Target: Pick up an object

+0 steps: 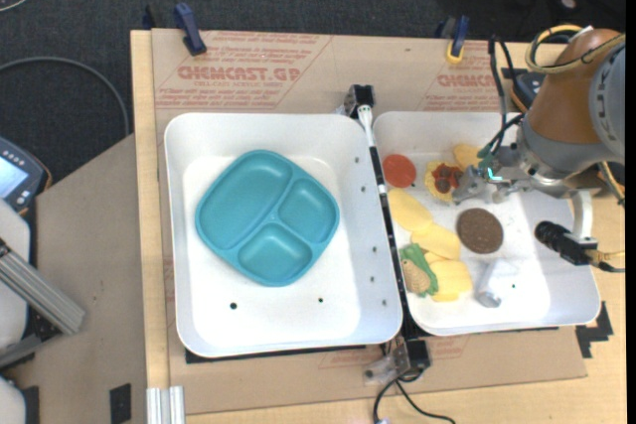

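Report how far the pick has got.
Done: the arm has reached into the right bin, and the gripper sits low among the toy food near the brown disc. In hand: nothing visibly lifted. Left: closing on an item and raising it. The teal tray lies in the left bin.

Teal 3-compartment plate [266, 216] in left bin [189, 293]; blue clamp [189, 27] & yellow clamp [457, 41] on bench's far edge.
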Robot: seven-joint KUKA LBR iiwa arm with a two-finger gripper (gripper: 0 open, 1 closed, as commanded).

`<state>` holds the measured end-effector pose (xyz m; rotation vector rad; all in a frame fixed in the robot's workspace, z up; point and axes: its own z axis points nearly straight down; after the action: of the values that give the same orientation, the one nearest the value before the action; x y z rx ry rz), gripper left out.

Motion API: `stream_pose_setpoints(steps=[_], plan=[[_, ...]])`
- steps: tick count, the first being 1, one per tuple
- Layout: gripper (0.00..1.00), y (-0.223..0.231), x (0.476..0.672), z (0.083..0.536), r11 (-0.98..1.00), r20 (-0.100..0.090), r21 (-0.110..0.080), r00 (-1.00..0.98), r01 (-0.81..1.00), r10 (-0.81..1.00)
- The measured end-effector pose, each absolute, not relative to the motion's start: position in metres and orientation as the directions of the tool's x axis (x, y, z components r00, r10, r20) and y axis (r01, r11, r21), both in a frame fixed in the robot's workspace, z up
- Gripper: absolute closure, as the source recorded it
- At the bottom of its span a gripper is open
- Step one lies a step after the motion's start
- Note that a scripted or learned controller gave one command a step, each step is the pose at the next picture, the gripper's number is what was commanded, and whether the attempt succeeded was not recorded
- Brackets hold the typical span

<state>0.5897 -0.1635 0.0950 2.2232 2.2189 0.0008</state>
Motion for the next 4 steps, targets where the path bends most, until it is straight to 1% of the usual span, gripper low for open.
stream_pose_setpoints(steps=[1, 2, 3, 4], plan=[[0.00, -0.125, 0.514, 0.089, -0.002, -0.004, 0.011, 0.002, 1.000, 1.000], [1.00, -0.127, 0.517, 0.100, -0.003, -0.007, 0.016, 0.003, 1.000, 1.000], [1.00, -0.074, 0.492, 0.260, 0.007, 0.001, 0.017, -0.007, 1.000, 1.000], [1.00, -0.161, 0.496, 0.270, -0.007, -0.006, 0.005, 0.007, 1.000, 1.000]])
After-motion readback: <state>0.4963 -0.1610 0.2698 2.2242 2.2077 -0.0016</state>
